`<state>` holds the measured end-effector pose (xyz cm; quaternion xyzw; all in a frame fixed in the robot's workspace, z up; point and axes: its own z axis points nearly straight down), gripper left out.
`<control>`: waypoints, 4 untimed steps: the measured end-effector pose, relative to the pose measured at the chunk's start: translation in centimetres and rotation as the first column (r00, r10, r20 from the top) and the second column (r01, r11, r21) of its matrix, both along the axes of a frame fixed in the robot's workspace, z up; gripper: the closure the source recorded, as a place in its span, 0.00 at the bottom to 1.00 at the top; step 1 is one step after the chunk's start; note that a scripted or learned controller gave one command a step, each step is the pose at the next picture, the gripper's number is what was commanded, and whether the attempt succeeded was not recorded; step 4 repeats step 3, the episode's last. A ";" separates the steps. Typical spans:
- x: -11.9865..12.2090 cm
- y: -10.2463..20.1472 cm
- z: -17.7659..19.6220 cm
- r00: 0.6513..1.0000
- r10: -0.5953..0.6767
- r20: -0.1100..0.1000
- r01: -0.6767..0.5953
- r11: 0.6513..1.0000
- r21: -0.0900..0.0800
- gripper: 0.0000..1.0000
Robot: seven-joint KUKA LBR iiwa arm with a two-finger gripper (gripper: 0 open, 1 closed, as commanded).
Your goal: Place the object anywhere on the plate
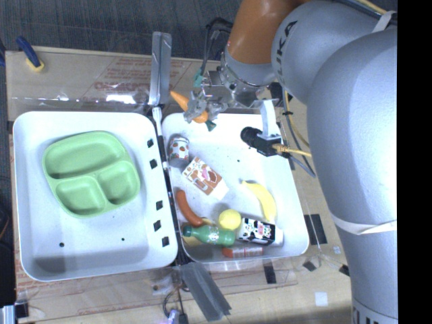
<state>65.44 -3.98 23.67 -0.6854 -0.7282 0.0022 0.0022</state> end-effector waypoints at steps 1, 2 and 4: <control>-8.1 4.9 -1.0 0.995 0.095 0.002 -0.095 0.995 0.000 1.00; -6.3 11.9 -1.6 0.886 0.463 0.005 -0.463 0.886 -0.001 1.00; -6.3 11.8 -1.6 0.887 0.461 0.006 -0.461 0.887 -0.001 0.00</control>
